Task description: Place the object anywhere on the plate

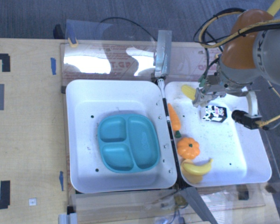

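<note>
A teal plate (129, 143) with three compartments lies in the left bin (84, 101). The right bin (242, 157) holds an orange carrot (174, 118) along its left wall, an orange pumpkin (188, 148), a yellow banana (196, 167) at the front left, a black-and-white cow toy (215, 113) and a yellow piece (189, 92) near the back. My gripper (201, 98) hangs over the back of the right bin, just right of the yellow piece and left of the cow toy. Nothing shows between its fingers.
A metal divider (163, 55) rises at the back between the two bins. A clear panel (107, 59) runs behind the left bin. Cables (214, 22) loop above the arm's orange band (245, 36) at the upper right.
</note>
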`<state>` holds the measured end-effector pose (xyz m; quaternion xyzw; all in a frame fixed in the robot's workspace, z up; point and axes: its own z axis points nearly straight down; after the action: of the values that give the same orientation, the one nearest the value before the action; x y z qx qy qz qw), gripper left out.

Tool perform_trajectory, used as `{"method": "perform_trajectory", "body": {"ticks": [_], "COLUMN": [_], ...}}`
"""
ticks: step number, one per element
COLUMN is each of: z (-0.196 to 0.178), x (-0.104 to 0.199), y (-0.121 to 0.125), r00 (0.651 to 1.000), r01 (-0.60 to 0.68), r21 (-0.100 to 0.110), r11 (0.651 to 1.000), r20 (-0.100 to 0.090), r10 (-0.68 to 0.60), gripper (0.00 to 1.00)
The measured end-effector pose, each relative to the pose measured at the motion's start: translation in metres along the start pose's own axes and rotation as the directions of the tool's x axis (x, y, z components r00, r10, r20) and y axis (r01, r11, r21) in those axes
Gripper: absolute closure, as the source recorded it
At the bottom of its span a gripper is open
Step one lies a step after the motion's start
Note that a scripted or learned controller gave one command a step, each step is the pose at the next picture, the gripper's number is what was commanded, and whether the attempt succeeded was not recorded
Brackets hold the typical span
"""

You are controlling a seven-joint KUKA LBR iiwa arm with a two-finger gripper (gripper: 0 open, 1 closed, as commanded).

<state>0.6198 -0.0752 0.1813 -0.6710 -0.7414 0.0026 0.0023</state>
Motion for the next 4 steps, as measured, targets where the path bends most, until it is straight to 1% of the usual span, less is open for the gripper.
{"method": "perform_trajectory", "body": {"ticks": [1, 2, 3, 4], "z": [-0.026, -0.035, 0.046, -0.073], "x": [0.113, 0.103, 0.174, 0.237], "y": [0.058, 0.026, -0.008, 0.025], "r00": [0.999, 0.985, 0.948, 0.594], "r01": [-0.043, 0.171, 0.319, 0.805], "r21": [-0.004, 0.002, 0.006, -0.008], "r11": [0.999, 0.985, 0.948, 0.594], "r20": [-0.003, -0.001, -0.003, 0.009], "r10": [0.043, -0.171, -0.319, -0.805], "gripper": [1.00, 1.00, 1.00, 1.00]}}
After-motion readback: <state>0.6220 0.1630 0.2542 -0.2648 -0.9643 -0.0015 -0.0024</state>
